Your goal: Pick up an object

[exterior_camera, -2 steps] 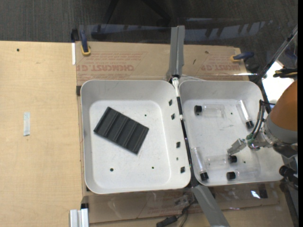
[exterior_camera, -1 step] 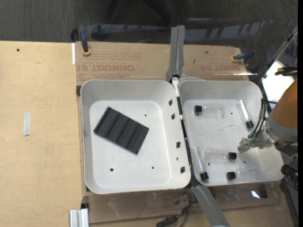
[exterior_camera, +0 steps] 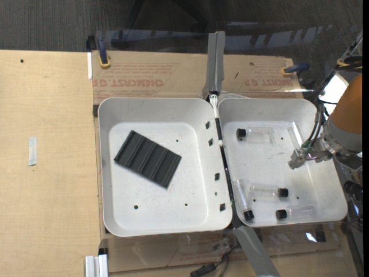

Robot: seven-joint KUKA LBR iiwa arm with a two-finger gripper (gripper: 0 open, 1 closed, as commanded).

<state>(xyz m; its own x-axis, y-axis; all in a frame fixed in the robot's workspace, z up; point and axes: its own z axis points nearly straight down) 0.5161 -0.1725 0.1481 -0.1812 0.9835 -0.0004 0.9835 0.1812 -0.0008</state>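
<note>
A dark grey ribbed slab (exterior_camera: 147, 158) lies tilted in the left bin (exterior_camera: 109, 212). In the right bin (exterior_camera: 328, 209) lie several clear tubes with black caps: one near the back (exterior_camera: 255, 135), one by the left wall (exterior_camera: 242, 199), and two toward the front (exterior_camera: 270, 193) (exterior_camera: 291, 214). My gripper (exterior_camera: 297, 159) hangs low over the right side of the right bin, to the right of the back tube and behind the front ones. Nothing can be seen held in it.
The arm's orange band (exterior_camera: 350, 109) and cables (exterior_camera: 316, 133) cover the right bin's far right rim. A grey divider post (exterior_camera: 215, 62) stands behind the seam between the bins. Cardboard (exterior_camera: 155, 77) backs the bins, and a wooden bench top (exterior_camera: 46, 154) spreads to the left.
</note>
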